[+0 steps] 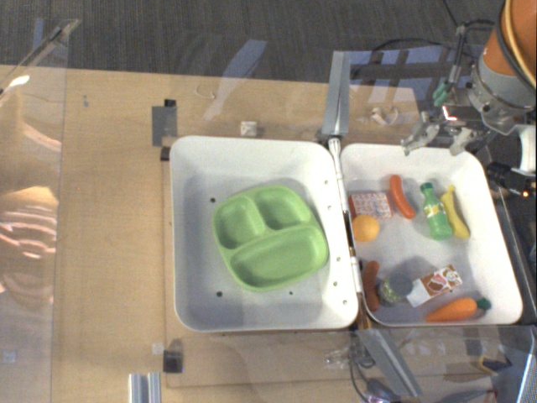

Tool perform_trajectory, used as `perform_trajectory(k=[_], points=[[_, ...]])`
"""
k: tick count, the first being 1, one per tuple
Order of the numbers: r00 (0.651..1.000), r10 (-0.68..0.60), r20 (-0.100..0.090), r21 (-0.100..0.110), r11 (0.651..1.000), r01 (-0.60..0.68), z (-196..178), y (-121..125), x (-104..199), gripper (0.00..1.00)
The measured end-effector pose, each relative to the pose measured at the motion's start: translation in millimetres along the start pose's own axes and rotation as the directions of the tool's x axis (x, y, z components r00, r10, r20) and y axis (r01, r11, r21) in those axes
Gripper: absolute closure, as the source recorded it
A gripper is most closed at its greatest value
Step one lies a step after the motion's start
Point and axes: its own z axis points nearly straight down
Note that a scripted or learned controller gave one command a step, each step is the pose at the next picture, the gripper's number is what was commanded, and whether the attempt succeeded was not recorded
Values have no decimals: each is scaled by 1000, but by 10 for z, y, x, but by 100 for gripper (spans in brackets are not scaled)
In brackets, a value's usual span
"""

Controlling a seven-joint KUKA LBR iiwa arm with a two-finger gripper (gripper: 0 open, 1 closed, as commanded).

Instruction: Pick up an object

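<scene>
1. On the left of the tabletop (101, 250) sits my left bin (193, 225), and in it lies a green divided plate (270, 238), near the bin's middle. Nothing there is in my grasp.
2. The right bin (495, 259) holds the candidates: an orange ball (366, 228) by its left wall, a red sausage (402, 196) and a green bottle (435, 211) toward its far edge, a yellow banana (456, 212) just beside the bottle, a small carton (440, 281) and a carrot (456, 310) along its near edge.
3. My end effector (440, 134) hangs over the far edge of the right bin, above and apart from every object. I cannot tell how wide it stands; the metal parts blur together there.
4. I judge the task barely begun: every object lies in a bin, none lifted. Descent, grasp and lift all remain.
</scene>
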Motion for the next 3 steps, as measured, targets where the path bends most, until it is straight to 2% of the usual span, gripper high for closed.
perform_trajectory(k=[1, 2, 3], points=[[999, -48, -1, 3, 999, 48, 1563, 68, -85, 0], [1000, 18, 2, -14, 1000, -18, 1926, 133, -501, 0], [1000, 14, 7, -22, 1000, -14, 1785, 162, -503, 100]])
